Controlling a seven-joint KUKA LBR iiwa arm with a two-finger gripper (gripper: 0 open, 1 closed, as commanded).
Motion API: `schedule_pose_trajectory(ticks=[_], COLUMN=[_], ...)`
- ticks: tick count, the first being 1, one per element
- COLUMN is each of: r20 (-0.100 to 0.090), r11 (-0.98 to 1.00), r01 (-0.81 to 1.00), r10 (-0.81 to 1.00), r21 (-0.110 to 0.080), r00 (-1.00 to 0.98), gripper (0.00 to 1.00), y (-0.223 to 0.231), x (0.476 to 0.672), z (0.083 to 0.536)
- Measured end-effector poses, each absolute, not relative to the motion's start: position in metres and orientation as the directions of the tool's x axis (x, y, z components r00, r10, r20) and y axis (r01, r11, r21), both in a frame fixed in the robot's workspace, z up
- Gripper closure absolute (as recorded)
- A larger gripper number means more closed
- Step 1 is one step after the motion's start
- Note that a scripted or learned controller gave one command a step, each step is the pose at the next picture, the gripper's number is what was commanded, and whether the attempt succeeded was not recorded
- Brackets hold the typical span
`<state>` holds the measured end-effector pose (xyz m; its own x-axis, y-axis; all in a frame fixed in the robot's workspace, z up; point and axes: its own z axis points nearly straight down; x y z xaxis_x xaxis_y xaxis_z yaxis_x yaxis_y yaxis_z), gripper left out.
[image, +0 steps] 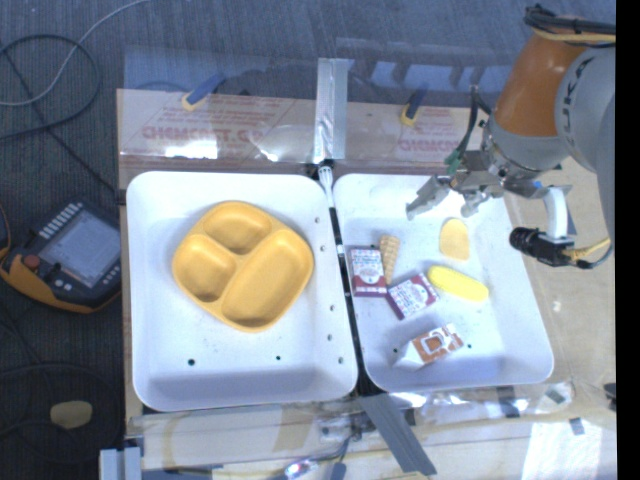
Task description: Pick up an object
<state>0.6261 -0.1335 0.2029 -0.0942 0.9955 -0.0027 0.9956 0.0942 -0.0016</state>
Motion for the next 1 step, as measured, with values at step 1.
schedule_pose_trajectory(ticks=[1], r20=[-0.001], r11=[0.112], r01=[0.994], r10=[0.994], r21=[-0.001], r00=[-0.112], gripper=[0.0], y=[-0.0797], x=[0.6397], z=[0.2381])
